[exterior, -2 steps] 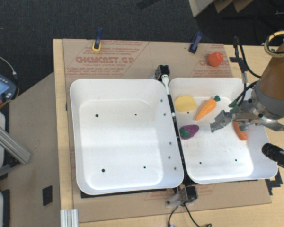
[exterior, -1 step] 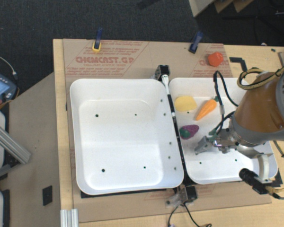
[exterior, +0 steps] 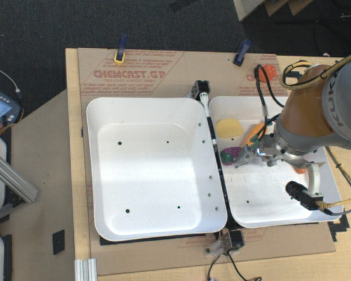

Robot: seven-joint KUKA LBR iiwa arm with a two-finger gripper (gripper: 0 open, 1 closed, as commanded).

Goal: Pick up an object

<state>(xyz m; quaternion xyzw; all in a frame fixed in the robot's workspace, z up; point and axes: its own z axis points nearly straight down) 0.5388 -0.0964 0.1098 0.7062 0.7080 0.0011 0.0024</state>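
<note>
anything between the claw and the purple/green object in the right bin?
Nothing visible. The claw sits right beside the purple and green object in the right bin, on bare bin floor. The yellow object lies farther back, off that line. Whether they touch, I cannot tell.

Small purple-and-green object [exterior: 230, 154] near right bin's [exterior: 269, 215] left wall, just below a yellow piece [exterior: 229, 127]

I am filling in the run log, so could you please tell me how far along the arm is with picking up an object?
Done: the grey arm with the orange band has reached over the right white bin, its gripper low beside the small purple and green object. In hand: nothing visibly lifted; that object, the flat yellow piece and the orange item lie in the bin. Left: a confirmed grasp and the lift.
</note>
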